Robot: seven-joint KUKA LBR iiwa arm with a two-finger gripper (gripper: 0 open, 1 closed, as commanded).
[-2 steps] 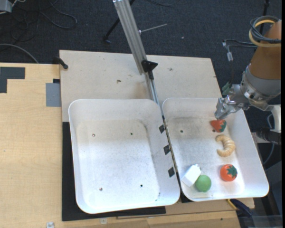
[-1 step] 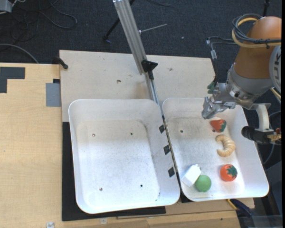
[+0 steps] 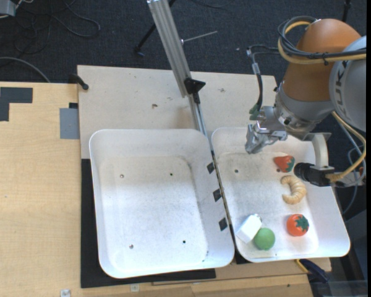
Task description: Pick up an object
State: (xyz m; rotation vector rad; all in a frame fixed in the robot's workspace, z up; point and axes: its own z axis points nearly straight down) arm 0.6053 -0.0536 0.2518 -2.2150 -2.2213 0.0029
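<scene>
Seen from above at a slant, two shallow white bins sit side by side on a bench. The left bin (image 3: pixel 148 197) has nothing in it. The right bin (image 3: pixel 331 240) holds five small objects: one red strawberry-like piece (image 3: pixel 284 163), one tan curved piece (image 3: pixel 294 190), one red tomato-like ball (image 3: pixel 297 224), one green ball (image 3: pixel 264 238) and one white block (image 3: pixel 249 227), the last two touching. The gripper (image 3: pixel 257 142) hangs over the far end of the right bin; whether its jaws are spread or closed cannot be told, and nothing is visible between them. The strawberry-like piece lies nearest the jaws, to their right and slightly nearer the camera; the other four lie further toward the camera.
</scene>
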